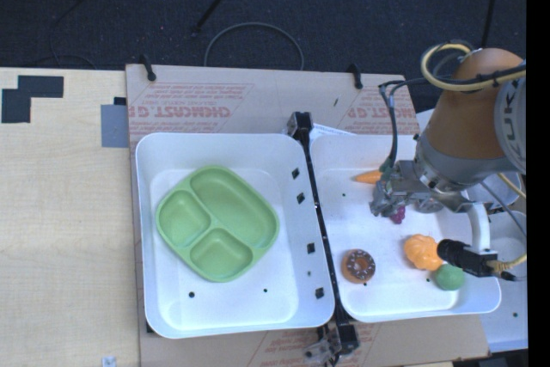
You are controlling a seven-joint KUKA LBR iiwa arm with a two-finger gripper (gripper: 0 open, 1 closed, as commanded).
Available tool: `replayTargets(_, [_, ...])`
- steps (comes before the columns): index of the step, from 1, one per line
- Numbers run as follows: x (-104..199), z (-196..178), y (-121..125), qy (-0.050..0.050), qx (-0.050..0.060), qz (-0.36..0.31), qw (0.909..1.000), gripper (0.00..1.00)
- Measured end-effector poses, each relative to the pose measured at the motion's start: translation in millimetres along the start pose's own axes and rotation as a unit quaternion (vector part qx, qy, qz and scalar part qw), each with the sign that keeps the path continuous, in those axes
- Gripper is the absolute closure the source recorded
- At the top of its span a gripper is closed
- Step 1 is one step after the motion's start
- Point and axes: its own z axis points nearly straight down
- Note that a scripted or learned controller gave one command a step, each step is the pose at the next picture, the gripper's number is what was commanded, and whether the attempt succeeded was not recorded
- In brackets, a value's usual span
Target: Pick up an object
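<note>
Just beside the claw (391, 209), orange carrot (368, 178) (upper left), donut (358, 266) below.

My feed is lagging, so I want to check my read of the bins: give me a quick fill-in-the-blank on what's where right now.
1. The green divided plate lies in the ____ bin in the camera view.
2. The doughnut lies in the same bin as the ____ ball.
3. The gripper is over the ____ bin.
4. The plate has ____ compartments.

Missing words: left; green; right; three
</note>
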Motion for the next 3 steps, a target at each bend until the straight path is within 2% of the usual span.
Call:
replayTargets(1, [42.2, 0.4, -10.5, -0.001, 0.0, 0.001, 1.0, 1.0])
replayTargets(2, [103.1, 2.4, -15.6, 0.0, 0.0, 0.0, 1.0, 1.0])
replayTargets(3, [145.1, -6.4, -25.6, -0.001, -0.001, 0.0, 1.0, 1.0])
